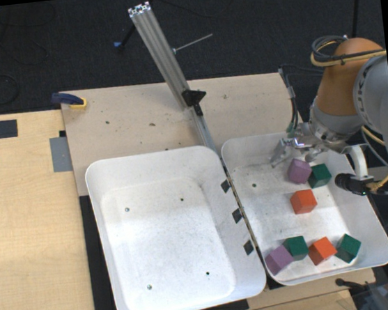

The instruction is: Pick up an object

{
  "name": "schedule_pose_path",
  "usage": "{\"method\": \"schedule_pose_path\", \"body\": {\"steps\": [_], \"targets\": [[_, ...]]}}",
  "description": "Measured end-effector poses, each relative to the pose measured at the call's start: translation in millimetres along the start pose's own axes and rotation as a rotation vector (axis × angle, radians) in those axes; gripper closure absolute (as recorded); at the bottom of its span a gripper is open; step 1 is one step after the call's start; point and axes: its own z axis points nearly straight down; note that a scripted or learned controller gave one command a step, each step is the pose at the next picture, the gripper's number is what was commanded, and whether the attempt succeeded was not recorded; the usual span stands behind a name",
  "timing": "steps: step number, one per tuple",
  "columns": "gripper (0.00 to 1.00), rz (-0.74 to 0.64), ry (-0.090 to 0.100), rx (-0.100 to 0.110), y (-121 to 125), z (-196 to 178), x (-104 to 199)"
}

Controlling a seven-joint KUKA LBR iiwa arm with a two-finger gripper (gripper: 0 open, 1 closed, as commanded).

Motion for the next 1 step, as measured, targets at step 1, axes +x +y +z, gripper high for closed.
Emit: {"method": "schedule_pose_path", "body": {"steps": [1], "targets": [[1.0, 0.0, -0.002, -0.002, 0.8, -9.3, -1.3]]}}
